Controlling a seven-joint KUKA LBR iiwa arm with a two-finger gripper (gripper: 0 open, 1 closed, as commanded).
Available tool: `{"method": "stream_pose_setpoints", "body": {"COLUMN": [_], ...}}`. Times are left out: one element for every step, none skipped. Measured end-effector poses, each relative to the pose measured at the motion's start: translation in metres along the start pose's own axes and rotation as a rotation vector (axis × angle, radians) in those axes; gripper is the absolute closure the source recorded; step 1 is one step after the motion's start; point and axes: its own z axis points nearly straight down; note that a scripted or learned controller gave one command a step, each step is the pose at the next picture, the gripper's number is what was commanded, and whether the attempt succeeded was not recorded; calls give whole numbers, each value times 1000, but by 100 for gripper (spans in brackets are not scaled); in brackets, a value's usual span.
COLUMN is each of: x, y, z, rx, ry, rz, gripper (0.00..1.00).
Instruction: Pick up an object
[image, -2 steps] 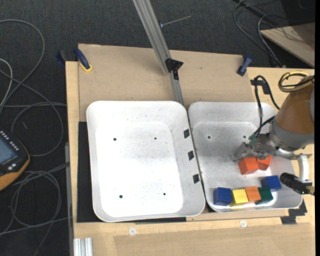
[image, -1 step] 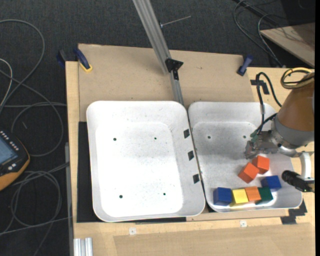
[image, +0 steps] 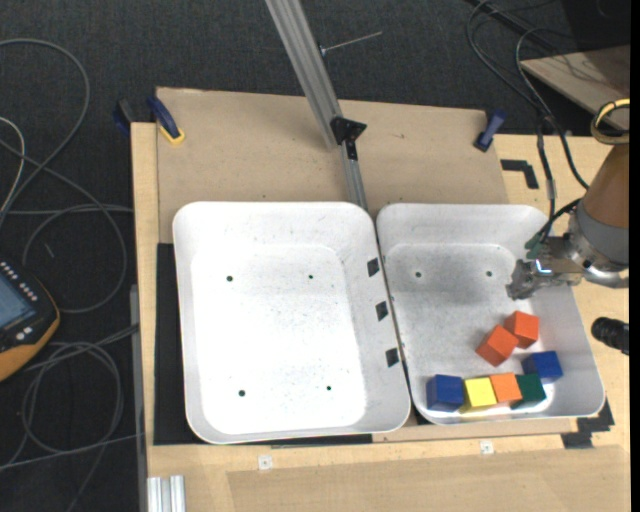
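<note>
Seven small blocks sit in the right shallow white plastic bin (image: 440, 225).
Three orange cube blocks (image: 509, 336), two blue ones (image: 446, 390), one yellow (image: 480, 392) and one green (image: 531, 388) crowd its five o'clock corner. The grey metal gripper (image: 522, 281) hangs at twelve o'clock from them; whether it holds anything I cannot tell.

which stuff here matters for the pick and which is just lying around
For the job:
pincer
orange blocks
row of blocks
right bin

Lying about:
left bin
blue clamps
cables
handset
</note>
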Motion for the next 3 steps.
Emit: {"method": "stream_pose_setpoints", "body": {"x": [0,54,99], "y": [2,-8,-4], "z": [-35,-40,-49], "rx": [1,8,5], "ry": [1,6,5], "rz": [0,-4,-5], "gripper": [100,100,100]}}
